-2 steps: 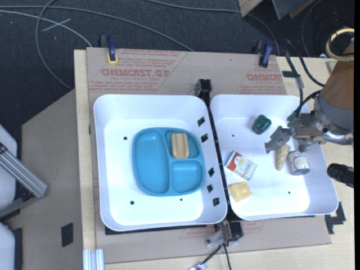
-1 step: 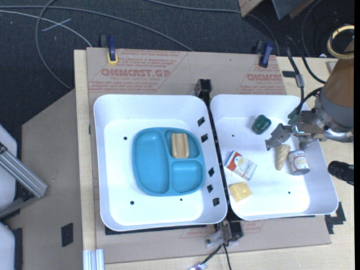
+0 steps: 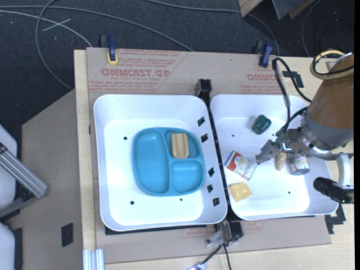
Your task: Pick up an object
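Note:
My gripper hangs low over the right bin, at the end of the grey arm with its orange band. A small tan object lies right under it, with a small silver and red can-like item just to the right. Left of the gripper lies a red and white packet. A yellow piece sits nearer the bin's front. A dark green object rests toward the back of this bin.
The left bin holds a blue divided plate with a tan block in its upper right compartment. A black divider with clips separates the bins. Cables run along the arm at the right.

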Motion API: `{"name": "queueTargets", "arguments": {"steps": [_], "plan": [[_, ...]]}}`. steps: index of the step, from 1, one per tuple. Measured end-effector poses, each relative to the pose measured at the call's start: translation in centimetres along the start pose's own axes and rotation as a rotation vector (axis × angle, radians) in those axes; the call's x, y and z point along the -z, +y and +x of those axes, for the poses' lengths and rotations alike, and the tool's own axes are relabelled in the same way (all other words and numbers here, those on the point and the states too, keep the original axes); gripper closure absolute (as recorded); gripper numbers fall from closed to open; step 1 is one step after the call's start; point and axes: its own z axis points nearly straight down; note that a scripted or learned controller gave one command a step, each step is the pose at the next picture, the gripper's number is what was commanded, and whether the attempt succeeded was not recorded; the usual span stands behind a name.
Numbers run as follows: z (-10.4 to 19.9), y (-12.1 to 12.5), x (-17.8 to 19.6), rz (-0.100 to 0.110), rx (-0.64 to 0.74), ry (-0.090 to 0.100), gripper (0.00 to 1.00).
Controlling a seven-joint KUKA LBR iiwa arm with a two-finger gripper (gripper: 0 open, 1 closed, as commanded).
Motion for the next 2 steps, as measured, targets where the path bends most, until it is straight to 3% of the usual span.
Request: {"name": "queueTargets", "arguments": {"steps": [2], "plan": [[-0.5, 0.9, -10.2, -0.008, 0.001, 0.004, 0.0]]}}
